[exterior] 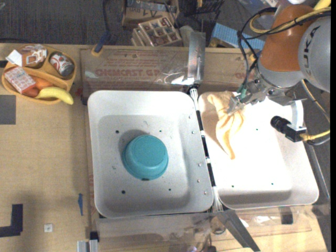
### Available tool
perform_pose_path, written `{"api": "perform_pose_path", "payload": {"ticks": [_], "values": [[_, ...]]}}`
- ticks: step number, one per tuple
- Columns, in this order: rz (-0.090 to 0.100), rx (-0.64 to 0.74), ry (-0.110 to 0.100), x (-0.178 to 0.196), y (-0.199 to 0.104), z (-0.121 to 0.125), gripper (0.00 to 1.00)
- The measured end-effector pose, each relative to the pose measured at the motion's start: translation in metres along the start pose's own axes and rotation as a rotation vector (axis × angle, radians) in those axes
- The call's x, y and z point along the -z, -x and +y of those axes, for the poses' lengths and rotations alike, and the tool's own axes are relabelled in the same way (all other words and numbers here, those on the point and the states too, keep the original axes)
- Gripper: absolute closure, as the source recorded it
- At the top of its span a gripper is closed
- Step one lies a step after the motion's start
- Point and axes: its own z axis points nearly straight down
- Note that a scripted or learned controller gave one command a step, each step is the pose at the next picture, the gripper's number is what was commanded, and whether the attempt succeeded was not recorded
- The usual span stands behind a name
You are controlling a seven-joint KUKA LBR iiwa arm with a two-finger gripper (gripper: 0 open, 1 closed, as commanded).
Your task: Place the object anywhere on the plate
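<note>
Over the right bin [294, 193], the arm [294, 41] reaches leftward, fingers [239, 100] pinching a hanging yellow cloth [227, 126].

A yellow tray [31, 91] at the far left holds a banana [55, 94], small boxes and what looks like a can [63, 64]; a cardboard box [134, 70] lies behind the bins; cluttered crates [155, 28] beyond.

Single fixed camera above bench, angled down on both bins [105, 109].
</note>
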Motion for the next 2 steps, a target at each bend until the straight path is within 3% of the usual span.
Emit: {"api": "perform_pose_path", "payload": {"ticks": [1, 2], "values": [[0.000, -0.002, -0.001, 0.040, 0.002, 0.000, 1.00], [0.003, 0.397, -0.003, 0.050, -0.043, -0.006, 1.00]]}}
